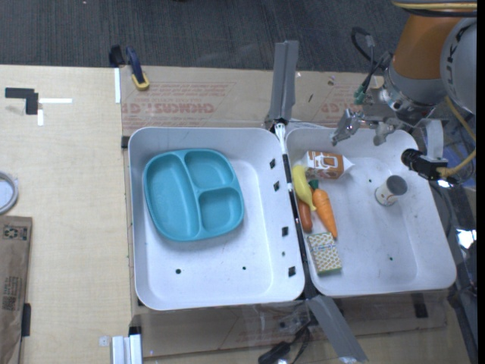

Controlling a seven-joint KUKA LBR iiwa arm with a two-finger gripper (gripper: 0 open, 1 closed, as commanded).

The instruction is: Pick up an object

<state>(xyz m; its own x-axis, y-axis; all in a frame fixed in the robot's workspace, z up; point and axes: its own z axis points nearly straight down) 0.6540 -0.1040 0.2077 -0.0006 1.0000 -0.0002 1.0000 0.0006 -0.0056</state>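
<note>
Fingers [362, 127] spread apart, holding nothing, above the right bin [424, 275] near the bread [327, 164].

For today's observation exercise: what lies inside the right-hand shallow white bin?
Along the right-hand white bin's left wall: a small brown-and-white packet, yellow banana, orange carrot, reddish sausage-shaped item and patterned sponge block. A small grey cup stands apart. Anything beneath them is hidden.

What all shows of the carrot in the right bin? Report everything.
The carrot is orange and tapered, smooth like a plastic toy, with a small green top at its upper end. It lies flat on the right bin floor near the left wall, tip toward the sponge, alongside the banana and a reddish sausage.
</note>
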